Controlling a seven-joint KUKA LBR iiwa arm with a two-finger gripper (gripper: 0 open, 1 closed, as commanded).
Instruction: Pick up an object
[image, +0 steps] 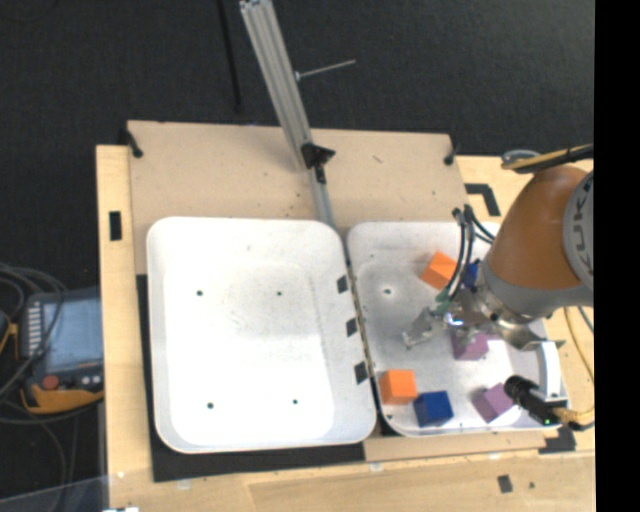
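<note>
Here, end effector (425, 328) over right bin (385, 262), grip unreadable, purple block (472, 347) half hidden.

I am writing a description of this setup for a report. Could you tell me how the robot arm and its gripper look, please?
The arm has a large rounded orange section above a grey wrist segment, with part of dark lettering showing on a grey part at the right. Dark and blue cables run down its side to the wrist. The gripper is small, of grey metal, with thin fingers. A white bracket and a black cylindrical part sit below the wrist.

We saw five blocks (400, 385) in the right bin (385, 270), lower right of frame; the left bin (250, 330) sat beside it.
</note>
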